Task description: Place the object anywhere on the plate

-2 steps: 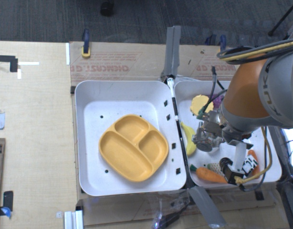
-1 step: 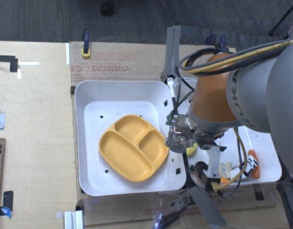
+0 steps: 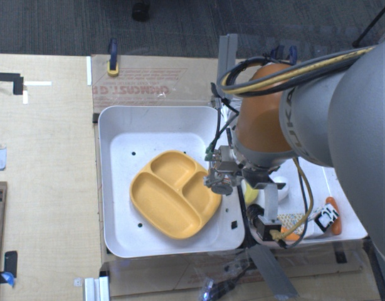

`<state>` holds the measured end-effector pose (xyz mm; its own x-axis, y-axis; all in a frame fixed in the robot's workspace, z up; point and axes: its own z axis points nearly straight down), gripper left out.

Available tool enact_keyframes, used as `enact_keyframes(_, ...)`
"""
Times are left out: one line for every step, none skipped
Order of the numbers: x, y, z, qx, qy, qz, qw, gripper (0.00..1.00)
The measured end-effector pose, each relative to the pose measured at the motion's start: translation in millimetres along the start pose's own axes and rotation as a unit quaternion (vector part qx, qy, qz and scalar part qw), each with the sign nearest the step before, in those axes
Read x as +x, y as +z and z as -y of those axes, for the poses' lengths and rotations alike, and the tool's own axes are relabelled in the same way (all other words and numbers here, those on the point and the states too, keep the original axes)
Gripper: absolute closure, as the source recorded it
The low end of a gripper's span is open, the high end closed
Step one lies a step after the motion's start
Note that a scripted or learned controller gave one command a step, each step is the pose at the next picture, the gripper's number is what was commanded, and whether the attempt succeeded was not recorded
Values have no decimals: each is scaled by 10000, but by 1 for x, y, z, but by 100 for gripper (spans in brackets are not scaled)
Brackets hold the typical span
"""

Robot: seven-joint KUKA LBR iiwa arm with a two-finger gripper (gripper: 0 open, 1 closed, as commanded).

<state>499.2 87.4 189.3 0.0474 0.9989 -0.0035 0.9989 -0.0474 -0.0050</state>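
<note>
A yellow plate (image 3: 174, 194) with three compartments lies in the left white bin (image 3: 117, 168), tilted toward the bin's middle and right. My gripper (image 3: 219, 175) hangs at the plate's right edge, close to the wall between the two bins. The grey arm with its orange band (image 3: 263, 121) covers most of the right bin. From this angle I cannot make out any object in the gripper.
In the right bin (image 3: 349, 227), part hidden under the arm, lie a yellow item (image 3: 252, 194), a white item (image 3: 277, 187), an orange carrot-like piece (image 3: 334, 209) and a black-and-white item (image 3: 325, 217). Cables hang off the wrist. A clamp (image 3: 112, 64) sits on the cardboard behind the bins.
</note>
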Motion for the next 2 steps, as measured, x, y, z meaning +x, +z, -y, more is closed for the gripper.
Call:
enact_keyframes(0,0,0,-1,0,-1,10000,0)
enact_keyframes(-32,-6,21,0,-260,-7,9997,0)
